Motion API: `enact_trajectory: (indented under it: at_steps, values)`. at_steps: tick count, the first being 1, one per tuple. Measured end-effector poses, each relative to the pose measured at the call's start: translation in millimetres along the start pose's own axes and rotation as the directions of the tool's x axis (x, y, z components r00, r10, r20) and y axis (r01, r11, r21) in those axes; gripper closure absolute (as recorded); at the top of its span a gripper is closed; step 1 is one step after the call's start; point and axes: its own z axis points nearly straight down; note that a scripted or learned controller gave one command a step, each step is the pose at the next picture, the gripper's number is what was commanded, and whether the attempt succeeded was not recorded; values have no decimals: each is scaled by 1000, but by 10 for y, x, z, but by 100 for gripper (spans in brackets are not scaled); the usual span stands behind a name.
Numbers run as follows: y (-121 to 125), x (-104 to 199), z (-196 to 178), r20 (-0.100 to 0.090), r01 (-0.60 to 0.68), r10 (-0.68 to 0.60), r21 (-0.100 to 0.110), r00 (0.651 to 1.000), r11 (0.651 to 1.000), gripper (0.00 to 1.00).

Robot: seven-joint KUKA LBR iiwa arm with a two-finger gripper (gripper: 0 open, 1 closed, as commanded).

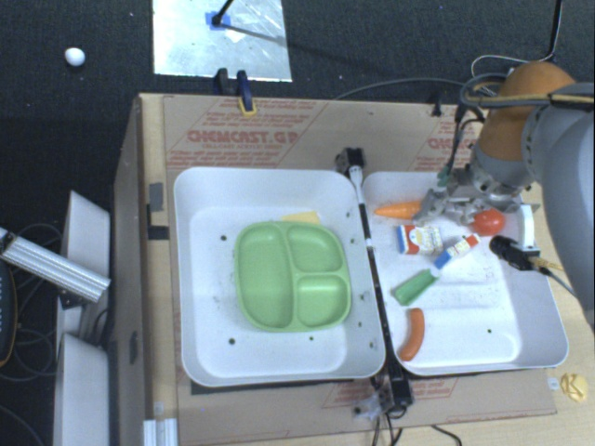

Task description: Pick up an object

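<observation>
Right bin (539, 342) holds gripper (444, 203) just beside carrot (398, 210).

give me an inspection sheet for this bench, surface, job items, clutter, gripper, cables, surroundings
Surface: cardboard-covered bench bearing two white bins side by side, left bin and right bin.
Job's things: in the right bin, an orange carrot, a red tomato-like piece, a small printed packet, a white tube, a green piece, an orange sausage.
Clutter: green divided tray in the left bin, with a yellow piece at its far edge.
Gripper: gripper low over the right bin's far end, beside the carrot; jaws too blurred to judge.
Cables: dark cables along the far bench edge; more at the near edge.
Surroundings: dark floor, a shiny sheet, a white ball.
</observation>
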Motion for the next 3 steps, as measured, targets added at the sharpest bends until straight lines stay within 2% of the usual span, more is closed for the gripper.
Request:
enact_trajectory:
  at_steps: [1, 2, 3]
  values:
    - [-2, 22, 4, 3, -1, 1, -1, 1000, 1000, 0]
    - [11, 291, 26, -5, 0, 0, -6, 1000, 1000, 0]
    - [-1, 307, -62, -9, 3, -3, 1, 1000, 1000, 100]
